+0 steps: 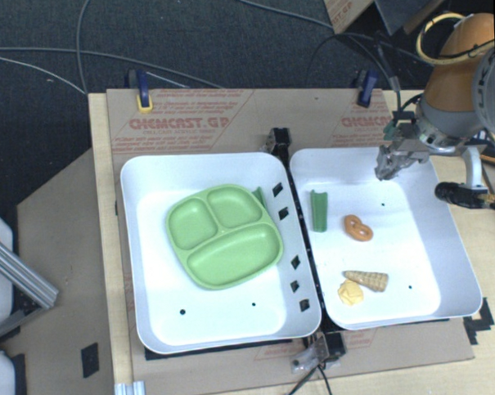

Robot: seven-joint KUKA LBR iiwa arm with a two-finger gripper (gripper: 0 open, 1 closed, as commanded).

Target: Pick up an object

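Gripper (387, 172) sits over the right bin's (446, 249) far edge, jaws state unreadable at this angle, nothing visibly held. Pretzel (358, 228), green block (318, 211), cone (366, 280) and yellow piece (350, 293) lie in that bin; green divided plate (225, 235) in the left bin (152, 262).

Two blue clamps (144, 89) grip the board (187, 121); cables (85, 36) perhaps on carpet.

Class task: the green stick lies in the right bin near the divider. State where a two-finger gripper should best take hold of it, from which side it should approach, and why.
Grip the green stick at its middle, coming straight down from above, fingers closing across its narrow width. It lies flat, long axis running up and down the view, so the short sides are probably the easiest span. The divider stands close on its left, so keep the finger on that side tight to the stick. The gripper hovers at the bin's upper right.
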